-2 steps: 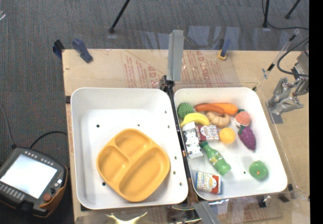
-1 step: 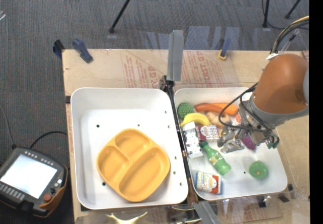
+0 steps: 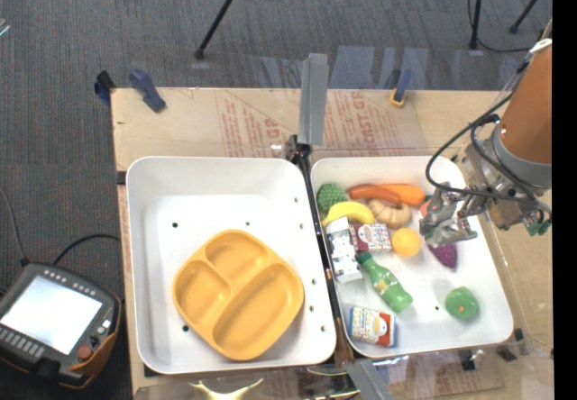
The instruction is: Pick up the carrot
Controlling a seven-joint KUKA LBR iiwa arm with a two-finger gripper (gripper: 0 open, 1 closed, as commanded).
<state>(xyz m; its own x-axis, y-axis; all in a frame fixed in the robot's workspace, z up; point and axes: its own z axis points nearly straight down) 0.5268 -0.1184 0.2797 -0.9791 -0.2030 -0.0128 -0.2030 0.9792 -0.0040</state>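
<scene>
The carrot [image 3: 389, 194] lies flat near the back wall of the right bin [image 3: 491, 299], its orange length running across the bin, with a yellow banana [image 3: 350, 211] just in front of it and a green bumpy piece [image 3: 331, 195] beside its end toward the left bin [image 3: 153, 209]. The gripper [image 3: 448, 223] hangs over the right bin on the side of the carrot away from the left bin, near the carrot's tip but apart from it; whether its fingers are spread or closed cannot be told, and nothing is seen between them. Just in front of the gripper sits a purple piece [image 3: 444, 255], with an orange ball [image 3: 407, 242] beside it. Further forward from the carrot lie a green bottle [image 3: 385, 282] and a green apple [image 3: 462, 304]. The left bin holds a yellow divided plate [image 3: 238, 294].
</scene>
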